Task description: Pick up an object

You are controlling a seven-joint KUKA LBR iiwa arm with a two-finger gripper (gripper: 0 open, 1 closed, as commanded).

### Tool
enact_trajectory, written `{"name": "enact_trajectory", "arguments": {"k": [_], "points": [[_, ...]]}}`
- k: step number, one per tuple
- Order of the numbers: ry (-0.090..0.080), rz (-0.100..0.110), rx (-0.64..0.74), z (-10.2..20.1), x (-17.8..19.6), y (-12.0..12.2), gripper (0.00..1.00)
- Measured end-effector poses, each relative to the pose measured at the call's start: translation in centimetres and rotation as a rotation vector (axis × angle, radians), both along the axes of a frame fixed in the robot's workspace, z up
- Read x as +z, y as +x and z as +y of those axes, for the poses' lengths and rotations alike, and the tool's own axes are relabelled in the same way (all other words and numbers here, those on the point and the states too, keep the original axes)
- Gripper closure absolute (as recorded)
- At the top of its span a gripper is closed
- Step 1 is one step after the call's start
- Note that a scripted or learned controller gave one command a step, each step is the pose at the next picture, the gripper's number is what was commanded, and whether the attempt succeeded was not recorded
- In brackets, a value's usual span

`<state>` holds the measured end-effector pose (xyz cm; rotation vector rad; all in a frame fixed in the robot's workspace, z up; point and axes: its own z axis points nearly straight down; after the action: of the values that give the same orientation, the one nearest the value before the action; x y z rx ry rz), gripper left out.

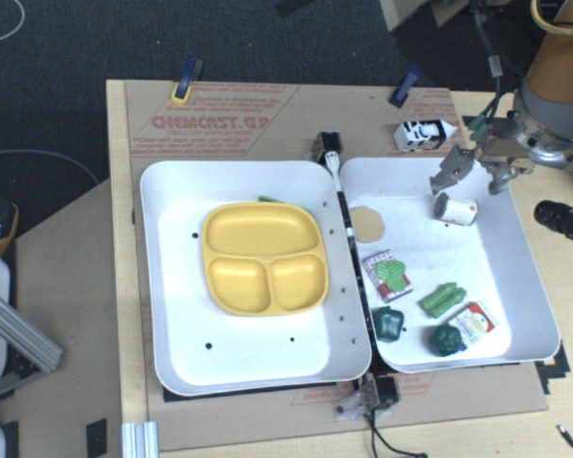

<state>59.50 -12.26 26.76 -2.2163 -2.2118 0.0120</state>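
My gripper (pixel 476 181) hangs over the far part of the right bin (pixel 525 256), its two fingers spread apart and open, nothing between them. Just below and slightly left of it lies a small white cylinder (pixel 456 210) with a red mark, on its side. Further forward in that bin are a tan round disc (pixel 367 223), a pink-and-green packet (pixel 387 275), a light green pod (pixel 442 299), a dark green pepper (pixel 389 324), a dark green lump (pixel 446 340) and a white-and-red packet (pixel 475 321).
The left bin (pixel 172 332) holds a yellow divided plate (pixel 265 256) with a green scrap (pixel 270 199) behind it. A black-and-white toy (pixel 425 135) sits on the board beyond the right bin. Blue clamps (pixel 186 79) grip the board's far edge.
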Motion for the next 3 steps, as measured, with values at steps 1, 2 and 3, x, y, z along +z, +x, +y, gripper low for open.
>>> {"name": "enact_trajectory", "arguments": {"k": [1,2,3], "points": [[-0.002,-0.012,0.002,0.0,0.6,0.2,0.0],[-0.001,-0.006,0.002,0.0,-3.8,0.6,0.0],[0.0,-0.005,0.0,-0.7,-8.9,-0.1,0.0]]}}
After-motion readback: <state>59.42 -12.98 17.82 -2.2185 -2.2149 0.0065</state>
